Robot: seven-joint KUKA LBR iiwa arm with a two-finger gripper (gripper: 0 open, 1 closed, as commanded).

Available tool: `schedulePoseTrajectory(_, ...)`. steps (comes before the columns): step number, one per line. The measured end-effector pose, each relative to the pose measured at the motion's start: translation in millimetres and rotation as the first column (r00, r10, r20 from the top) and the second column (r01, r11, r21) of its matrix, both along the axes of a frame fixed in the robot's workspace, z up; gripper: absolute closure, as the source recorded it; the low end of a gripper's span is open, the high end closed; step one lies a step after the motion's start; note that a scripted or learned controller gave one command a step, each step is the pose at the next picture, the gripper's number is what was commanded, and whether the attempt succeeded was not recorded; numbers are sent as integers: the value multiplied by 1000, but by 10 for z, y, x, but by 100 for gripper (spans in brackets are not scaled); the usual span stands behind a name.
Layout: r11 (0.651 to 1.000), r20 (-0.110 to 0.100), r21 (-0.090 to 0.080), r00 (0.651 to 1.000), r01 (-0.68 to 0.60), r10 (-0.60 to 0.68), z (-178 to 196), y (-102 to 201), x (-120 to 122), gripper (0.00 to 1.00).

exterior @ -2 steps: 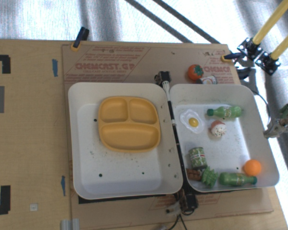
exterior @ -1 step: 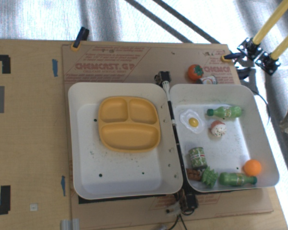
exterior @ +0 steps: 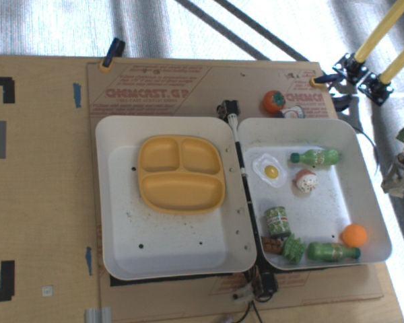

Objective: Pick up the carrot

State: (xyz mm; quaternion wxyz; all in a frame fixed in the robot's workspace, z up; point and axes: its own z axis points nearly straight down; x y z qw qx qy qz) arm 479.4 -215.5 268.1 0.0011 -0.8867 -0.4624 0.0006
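The robot is standing at the very start of the job: nothing is being lifted, and the approach is not yet under way. A grey shape at the right edge is probably the gripper [exterior: 398, 170], well apart from the toys (too little of it is showing to tell how far open it is, or whether it has hold of anything).

The carrot [exterior: 274, 101] is hard to pin down. The likeliest candidate is the orange-red piece with a green top, which is lying on the cardboard [exterior: 155, 93] just beyond the far rim of the right bin [exterior: 374, 200], beside a small white item. It could also pass for a tomato. A round orange piece [exterior: 353, 235] is sitting in the near right corner of that bin, but it is looking more like a fruit. Also lying in that bin are a fried egg [exterior: 268, 169], two green bottles, a green can [exterior: 277, 221] and a leafy green toy. The left bin [exterior: 114, 200] is holding a yellow divided plate [exterior: 181, 173].

The next move is calling for the arm to travel over the right bin's far rim, line up above the orange-red piece and descend onto bare cardboard.
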Motion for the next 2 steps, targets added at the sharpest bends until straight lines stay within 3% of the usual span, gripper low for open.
schedulePoseTrajectory(1, 736, 2, -2, 736, 677, -677, -195, 106, 2, 100)
schedulePoseTrajectory(2, 766, 2, -2, 766, 643, -643, -172, -84, -2, 100)
